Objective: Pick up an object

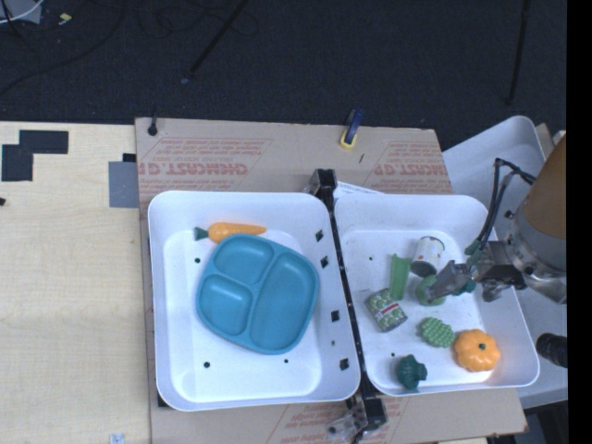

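Two shallow white bins are seen side by side on a cardboard sheet (277, 160) laid over the table (65, 276). In the left bin (176, 359) a blue divided plate (256, 292) is placed near the centre, and an orange toy carrot (236, 232) is laid just beyond its rim at about 11 o'clock, close to the plate's edge.

In the right bin (504, 368) several small objects are scattered. A small tin can (426, 252) is found near the middle of the bin, with a flat green strip (399, 277) just beside it at 8 o'clock. A green patterned packet (386, 309) is set at 6 o'clock from the strip. A bumpy green item (435, 332) is placed at 4 o'clock from the packet, a dark green broccoli-like toy (410, 372) near the front wall, and an orange pumpkin (475, 350) at 3 o'clock from the bumpy item, just beside it.

The gripper (442, 285) is reached in from 3 o'clock and is lowered over the middle of the right bin, just below the can. Whether its fingers are spread or closed cannot be told, and nothing is clearly seen between them. A yellow and blue clamp (351, 129) is fixed at the sheet's far edge.
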